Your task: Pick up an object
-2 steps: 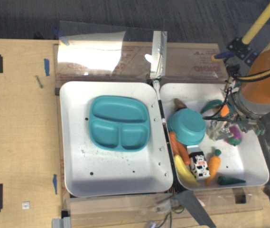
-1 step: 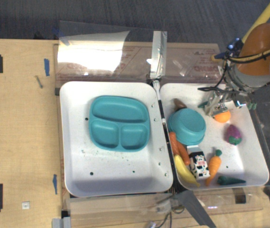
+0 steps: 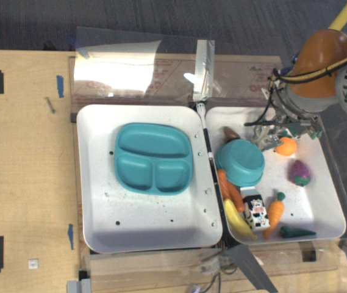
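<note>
Gripper, grip unclear, hovers over right bin holding one teal bowl, two carrots.

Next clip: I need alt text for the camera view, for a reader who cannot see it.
The grey arm's two-finger gripper hangs low at the back of the right white bin, beside a small orange ball. That bin also holds an upturned teal bowl, a purple toy, a carrot and a banana; the left white bin holds a teal divided plate.
</note>
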You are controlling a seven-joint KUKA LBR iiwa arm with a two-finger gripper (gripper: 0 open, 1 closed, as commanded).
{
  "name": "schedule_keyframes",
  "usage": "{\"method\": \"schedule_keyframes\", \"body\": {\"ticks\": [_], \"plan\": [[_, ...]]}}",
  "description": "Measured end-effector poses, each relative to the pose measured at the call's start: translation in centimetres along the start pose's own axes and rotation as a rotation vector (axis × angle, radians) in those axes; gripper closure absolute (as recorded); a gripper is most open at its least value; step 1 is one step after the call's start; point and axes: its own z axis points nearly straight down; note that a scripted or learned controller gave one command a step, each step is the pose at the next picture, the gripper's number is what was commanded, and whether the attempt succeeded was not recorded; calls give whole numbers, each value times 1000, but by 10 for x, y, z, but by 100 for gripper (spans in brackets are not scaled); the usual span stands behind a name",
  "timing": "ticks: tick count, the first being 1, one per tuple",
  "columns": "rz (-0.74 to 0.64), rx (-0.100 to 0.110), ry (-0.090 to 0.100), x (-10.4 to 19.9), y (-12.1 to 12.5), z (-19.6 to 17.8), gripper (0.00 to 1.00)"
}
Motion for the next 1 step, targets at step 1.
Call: {"method": "schedule_keyframes", "body": {"ticks": [1], "plan": [[62,1,-1,-9,23,0,100]]}}
